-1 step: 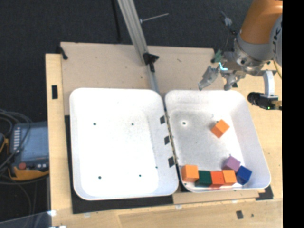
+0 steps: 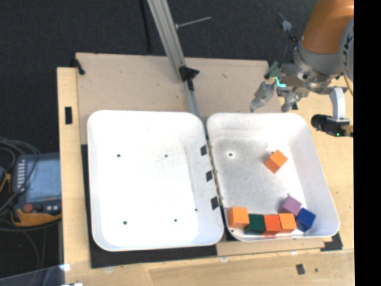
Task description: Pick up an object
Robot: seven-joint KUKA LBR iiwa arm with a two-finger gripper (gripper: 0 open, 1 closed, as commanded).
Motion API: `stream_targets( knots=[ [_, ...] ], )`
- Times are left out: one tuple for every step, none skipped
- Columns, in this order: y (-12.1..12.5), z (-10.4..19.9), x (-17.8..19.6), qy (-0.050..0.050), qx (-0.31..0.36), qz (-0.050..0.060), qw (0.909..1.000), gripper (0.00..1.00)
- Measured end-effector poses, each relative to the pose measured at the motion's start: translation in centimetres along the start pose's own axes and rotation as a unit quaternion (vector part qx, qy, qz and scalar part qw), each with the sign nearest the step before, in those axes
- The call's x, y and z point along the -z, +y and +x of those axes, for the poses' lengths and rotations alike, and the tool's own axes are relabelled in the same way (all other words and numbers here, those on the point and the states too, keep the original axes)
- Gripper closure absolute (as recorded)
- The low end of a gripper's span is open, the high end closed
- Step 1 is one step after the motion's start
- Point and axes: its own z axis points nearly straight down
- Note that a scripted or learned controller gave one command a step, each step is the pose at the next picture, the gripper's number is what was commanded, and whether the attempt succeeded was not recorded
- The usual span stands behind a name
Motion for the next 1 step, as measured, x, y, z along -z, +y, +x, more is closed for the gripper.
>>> stream_targets(
  knots=[
    [-0.21,0.17,-4.24,0.0,-0.001,0.002,1.0,0.0]
  ],
)
